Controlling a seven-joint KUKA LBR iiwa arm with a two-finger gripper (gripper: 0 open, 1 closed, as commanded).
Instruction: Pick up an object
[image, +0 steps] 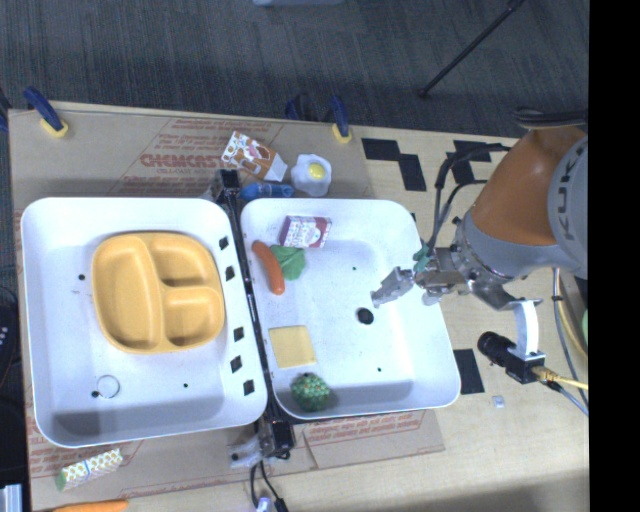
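Observation:
My gripper (392, 287) hangs over the right side of the right bin (400, 385), with nothing visible between its fingers. In that bin lie an orange carrot-like stick (268, 266) beside a green leafy piece (292, 261), a small maroon and white packet (303, 232) at the back, a pale yellow square slice (292, 346) and a green knobbly ball (310, 390) at the front. A small dark spot (365, 317) marks the bin floor just below the gripper. All these objects lie to the left of the gripper.
The left bin (50, 300) holds a yellow divided tray (158, 290). Behind the bins on the cardboard lie a small printed carton (246, 154), a blue item (265, 189) and a white and yellow egg-like piece (312, 173). A wrapped candy (90, 467) lies at the front left.

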